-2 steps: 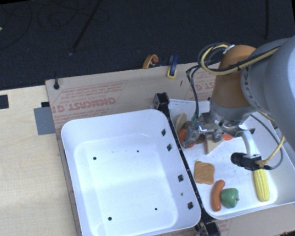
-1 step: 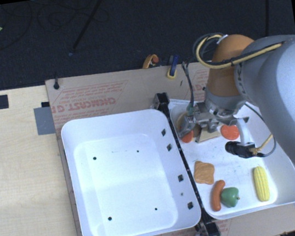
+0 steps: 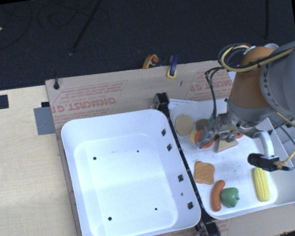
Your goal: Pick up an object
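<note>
The tool (image 3: pixel 215 134) is low in the right bin (image 3: pixel 293 194), over a red piece (image 3: pixel 205 140); whether it grips anything cannot be told. Below it lie a toast slice (image 3: pixel 204 172), sausage (image 3: pixel 217 194), green pepper (image 3: pixel 230 197) and corn (image 3: pixel 261 183).

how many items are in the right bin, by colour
tan or brown: 2, the round disc and the flat cracker-like piece
orange-red: 1 sausage, plus 1 red item under the hand, partly hidden
green: 1 pepper
yellow: 1 corn cob
total: 6 that I can make out
</note>
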### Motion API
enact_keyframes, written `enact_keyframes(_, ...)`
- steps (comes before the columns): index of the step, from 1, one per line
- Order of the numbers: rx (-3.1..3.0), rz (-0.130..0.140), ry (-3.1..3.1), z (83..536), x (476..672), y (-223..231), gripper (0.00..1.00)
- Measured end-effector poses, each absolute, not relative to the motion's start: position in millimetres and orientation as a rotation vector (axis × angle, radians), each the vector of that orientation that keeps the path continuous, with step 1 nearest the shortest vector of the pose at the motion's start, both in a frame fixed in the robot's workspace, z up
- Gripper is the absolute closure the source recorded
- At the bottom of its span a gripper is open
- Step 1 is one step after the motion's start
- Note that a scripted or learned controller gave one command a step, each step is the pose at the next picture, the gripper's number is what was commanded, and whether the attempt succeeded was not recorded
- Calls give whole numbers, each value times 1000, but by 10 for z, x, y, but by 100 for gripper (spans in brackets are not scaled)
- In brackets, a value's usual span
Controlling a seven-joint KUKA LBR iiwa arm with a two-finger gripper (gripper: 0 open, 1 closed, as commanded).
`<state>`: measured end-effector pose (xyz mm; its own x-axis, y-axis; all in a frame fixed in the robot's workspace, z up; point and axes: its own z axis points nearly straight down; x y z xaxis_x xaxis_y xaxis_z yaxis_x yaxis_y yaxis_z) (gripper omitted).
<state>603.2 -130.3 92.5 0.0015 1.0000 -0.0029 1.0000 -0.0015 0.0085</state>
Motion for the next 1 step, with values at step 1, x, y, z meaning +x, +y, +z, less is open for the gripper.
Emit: enact_keyframes(1, 2214, 6, 2223, 905, 6473, -1007, 0)
